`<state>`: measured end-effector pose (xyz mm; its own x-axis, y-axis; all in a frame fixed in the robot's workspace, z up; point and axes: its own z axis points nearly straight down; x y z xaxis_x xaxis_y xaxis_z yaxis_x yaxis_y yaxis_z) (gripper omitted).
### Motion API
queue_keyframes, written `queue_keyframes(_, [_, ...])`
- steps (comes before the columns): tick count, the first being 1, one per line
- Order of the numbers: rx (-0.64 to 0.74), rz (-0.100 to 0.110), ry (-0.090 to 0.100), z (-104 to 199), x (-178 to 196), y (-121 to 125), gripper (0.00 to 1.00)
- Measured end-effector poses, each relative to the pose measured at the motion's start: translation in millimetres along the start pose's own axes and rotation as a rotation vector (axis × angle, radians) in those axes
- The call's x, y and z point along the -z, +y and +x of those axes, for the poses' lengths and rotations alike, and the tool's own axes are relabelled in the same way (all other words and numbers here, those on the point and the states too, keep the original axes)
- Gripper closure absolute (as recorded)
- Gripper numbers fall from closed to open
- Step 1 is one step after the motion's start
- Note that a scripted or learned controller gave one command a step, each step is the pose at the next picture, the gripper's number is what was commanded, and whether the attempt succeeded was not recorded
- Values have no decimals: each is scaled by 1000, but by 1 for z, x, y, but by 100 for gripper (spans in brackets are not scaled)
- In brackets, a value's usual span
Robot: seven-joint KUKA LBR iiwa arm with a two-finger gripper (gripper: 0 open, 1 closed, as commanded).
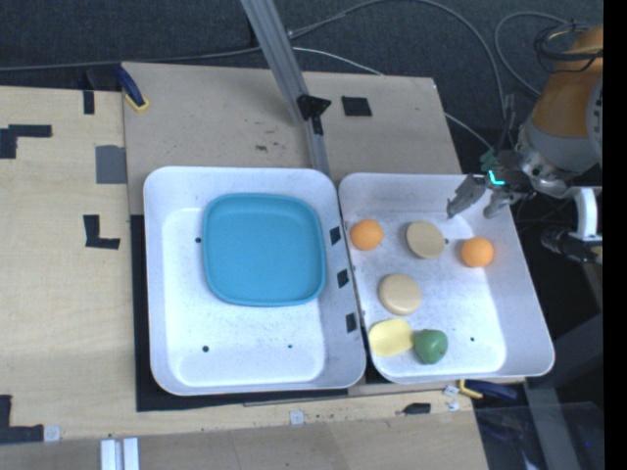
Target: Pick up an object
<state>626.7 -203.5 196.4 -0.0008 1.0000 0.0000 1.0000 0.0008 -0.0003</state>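
Hand (479, 200) hangs released (nothing between fingers) above right bin (519, 311); descend squarely over nearest orange ball (476, 253), then clench.

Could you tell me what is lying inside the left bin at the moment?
The left bin contains one blue plate, flat. Whatever lies beneath the plate is covered.
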Motion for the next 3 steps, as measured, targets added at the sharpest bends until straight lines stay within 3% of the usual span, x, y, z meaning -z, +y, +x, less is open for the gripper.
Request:
queue_keyframes(1, [0,0,0,0,0,0,0])
queue_keyframes(3, [0,2,0,2,-109,-6,0])
